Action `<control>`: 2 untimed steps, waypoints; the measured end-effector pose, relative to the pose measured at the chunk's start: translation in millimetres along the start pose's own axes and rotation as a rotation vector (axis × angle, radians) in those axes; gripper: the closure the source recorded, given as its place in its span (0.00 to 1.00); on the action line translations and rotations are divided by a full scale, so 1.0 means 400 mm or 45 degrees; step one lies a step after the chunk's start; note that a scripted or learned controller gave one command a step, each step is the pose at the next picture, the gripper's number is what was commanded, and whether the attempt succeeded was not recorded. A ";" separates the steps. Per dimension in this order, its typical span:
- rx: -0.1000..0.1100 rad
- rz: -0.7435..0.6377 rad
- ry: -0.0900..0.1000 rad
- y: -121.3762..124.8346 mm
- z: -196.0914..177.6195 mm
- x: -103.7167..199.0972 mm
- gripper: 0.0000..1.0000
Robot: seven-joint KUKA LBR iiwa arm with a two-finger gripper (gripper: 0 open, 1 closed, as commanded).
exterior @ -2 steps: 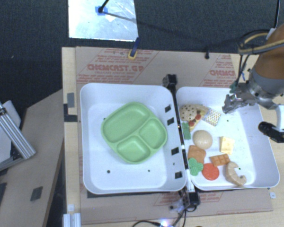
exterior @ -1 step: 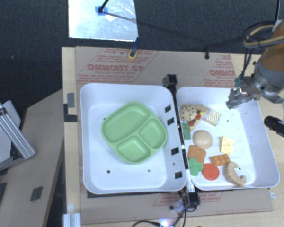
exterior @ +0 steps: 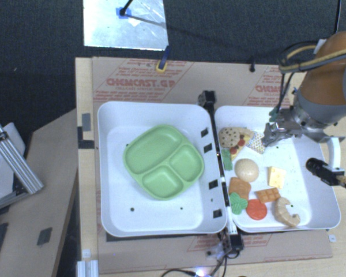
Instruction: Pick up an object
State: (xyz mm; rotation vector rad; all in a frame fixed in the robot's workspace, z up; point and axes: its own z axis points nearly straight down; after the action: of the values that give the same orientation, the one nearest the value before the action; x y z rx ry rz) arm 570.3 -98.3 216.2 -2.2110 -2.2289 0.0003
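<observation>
- Jaws of the gripper [exterior: 271,135]: whether apart or together, I cannot tell.
- Nearest lies the checkered wafer [exterior: 255,143], just left of the tip; the cookie [exterior: 229,136] lies farther left.

Landmark = bun [exterior: 246,169], in right bin [exterior: 320,180]. Cookie [exterior: 228,136] behind it, cheese [exterior: 277,177] to its right, cracker [exterior: 267,194] front-right, tomato slice [exterior: 256,210] in front, croissant [exterior: 287,212] far front-right. Plate [exterior: 163,161] sits well left, in left bin [exterior: 112,154]. Gripper [exterior: 271,133] above bin behind-right of bun.
</observation>
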 end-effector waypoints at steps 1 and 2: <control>-0.002 0.000 0.000 -0.079 -0.047 0.071 1.00; -0.005 0.001 -0.001 -0.060 -0.038 0.069 1.00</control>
State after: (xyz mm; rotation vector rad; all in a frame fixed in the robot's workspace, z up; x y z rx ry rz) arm 546.1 -70.8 231.7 -2.2146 -2.2300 -0.0026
